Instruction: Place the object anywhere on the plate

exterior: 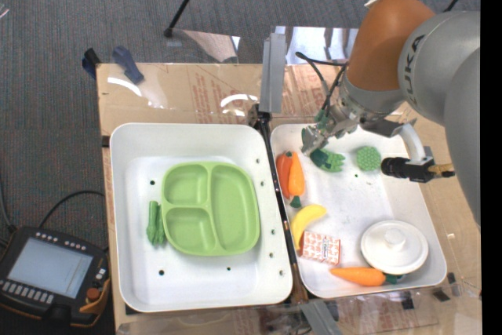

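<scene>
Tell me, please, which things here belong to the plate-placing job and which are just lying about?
Job: green plate, gripper, dark green toy under it.

Lying about: carrots, banana, white lid, snack packet, round green piece, green bean.

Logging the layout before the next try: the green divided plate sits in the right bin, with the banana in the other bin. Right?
Not quite. The camera view shows the green divided plate in the left bin; the banana lies in the other bin, on the right.
</scene>
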Robot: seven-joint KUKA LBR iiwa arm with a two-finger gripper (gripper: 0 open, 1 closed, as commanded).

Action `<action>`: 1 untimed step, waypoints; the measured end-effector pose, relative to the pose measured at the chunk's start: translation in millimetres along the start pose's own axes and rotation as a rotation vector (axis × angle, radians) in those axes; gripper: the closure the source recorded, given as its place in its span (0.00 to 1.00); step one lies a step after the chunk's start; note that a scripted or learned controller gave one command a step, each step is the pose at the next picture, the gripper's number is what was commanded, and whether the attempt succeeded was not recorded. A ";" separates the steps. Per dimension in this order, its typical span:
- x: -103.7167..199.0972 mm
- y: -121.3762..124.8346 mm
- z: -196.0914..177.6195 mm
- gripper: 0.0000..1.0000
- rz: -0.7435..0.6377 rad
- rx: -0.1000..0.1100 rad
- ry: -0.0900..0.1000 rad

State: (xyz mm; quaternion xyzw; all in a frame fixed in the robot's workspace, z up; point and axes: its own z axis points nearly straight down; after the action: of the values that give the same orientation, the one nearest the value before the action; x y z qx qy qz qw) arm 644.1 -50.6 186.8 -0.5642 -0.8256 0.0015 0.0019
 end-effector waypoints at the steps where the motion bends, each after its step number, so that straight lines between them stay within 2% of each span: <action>1: 98.8 -61.4 0.6 1.00 -0.100 -0.001 0.002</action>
State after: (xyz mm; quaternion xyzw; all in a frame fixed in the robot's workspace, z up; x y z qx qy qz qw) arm 551.0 19.1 186.6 -0.5223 -0.8528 0.0007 0.0025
